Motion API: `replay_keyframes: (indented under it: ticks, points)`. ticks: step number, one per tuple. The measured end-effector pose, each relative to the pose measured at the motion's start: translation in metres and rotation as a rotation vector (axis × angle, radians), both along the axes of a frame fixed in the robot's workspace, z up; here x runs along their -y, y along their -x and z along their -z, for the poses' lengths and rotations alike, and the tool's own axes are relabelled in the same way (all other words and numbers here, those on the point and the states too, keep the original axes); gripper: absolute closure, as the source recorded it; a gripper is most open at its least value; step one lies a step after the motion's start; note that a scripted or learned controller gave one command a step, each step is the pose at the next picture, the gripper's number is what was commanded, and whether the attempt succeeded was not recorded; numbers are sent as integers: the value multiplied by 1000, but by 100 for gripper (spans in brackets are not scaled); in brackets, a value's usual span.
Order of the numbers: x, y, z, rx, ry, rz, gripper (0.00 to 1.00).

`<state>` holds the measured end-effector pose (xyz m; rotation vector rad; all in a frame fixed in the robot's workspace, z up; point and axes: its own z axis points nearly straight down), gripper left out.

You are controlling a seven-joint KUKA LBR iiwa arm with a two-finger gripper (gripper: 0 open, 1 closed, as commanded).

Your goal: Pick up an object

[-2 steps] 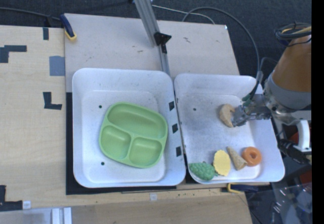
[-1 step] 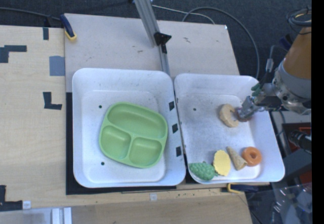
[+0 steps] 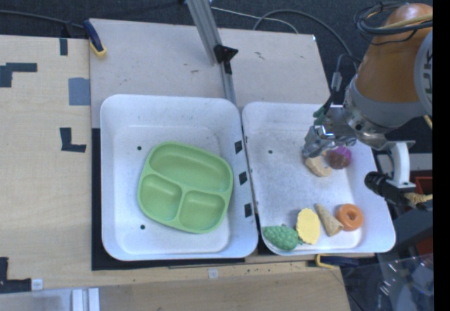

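Objects for picking lie in the right bin, where I see the gripper lowered over a tan lump and a purple piece. The tan lump sits directly under the gripper tip, touching or almost touching it, and the purple piece lies just beside it on the arm's side. Whether the gripper is spread or pressed together I cannot tell; the wrist housing hides the fingertips from my view. Further from the gripper, along the bin's near edge, lie an orange ring, a tan cone-like piece, a yellow piece and a green bumpy one, set close together in a row. Beyond the gripper, away from the arm, the left bin holds a green divided plate with three compartments. Both bins rest on the worktop.
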<state>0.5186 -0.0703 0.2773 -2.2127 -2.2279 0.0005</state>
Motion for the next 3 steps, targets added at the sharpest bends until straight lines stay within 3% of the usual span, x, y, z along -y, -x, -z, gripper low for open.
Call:
replay_keyframes:
  ticks: [2, 3]
  points:
    - [-90, -52, 37, -1, 1, 1, 100]
    - [-135, -77, 31, 2, -1, 0, 100]
